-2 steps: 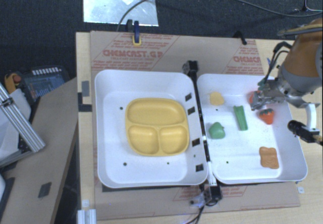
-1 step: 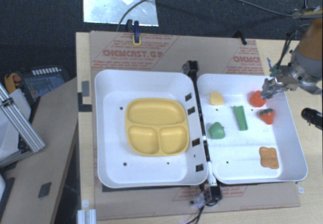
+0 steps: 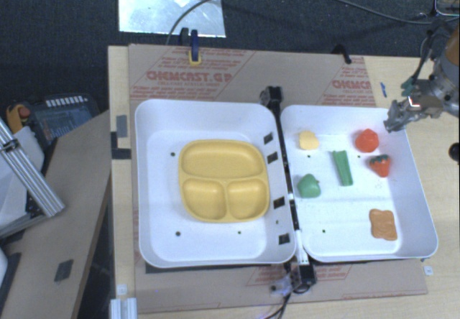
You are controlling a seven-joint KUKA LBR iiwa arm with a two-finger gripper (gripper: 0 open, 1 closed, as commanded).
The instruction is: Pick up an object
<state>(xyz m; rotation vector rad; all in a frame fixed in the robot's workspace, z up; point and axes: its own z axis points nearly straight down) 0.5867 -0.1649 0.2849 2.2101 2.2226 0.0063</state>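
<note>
I see the hand (image 3: 399, 118) at the right bin's (image 3: 424, 238) upper right rim, just beside a round red-orange piece (image 3: 366, 140); I cannot tell whether it is clenched or released. Below lie a red-and-green piece (image 3: 380, 164), a green stick (image 3: 342, 167), a green lump (image 3: 309, 186), a pale yellow piece (image 3: 308, 140) and an orange waffle-like slab (image 3: 383, 224). The left bin (image 3: 154, 238) holds a yellow divided tray (image 3: 221, 179).

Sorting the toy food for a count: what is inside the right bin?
The right bin holds a pale yellow piece, a green stick, a green pepper, a red tomato, a red strawberry and an orange biscuit. Nothing looks covered.
</note>
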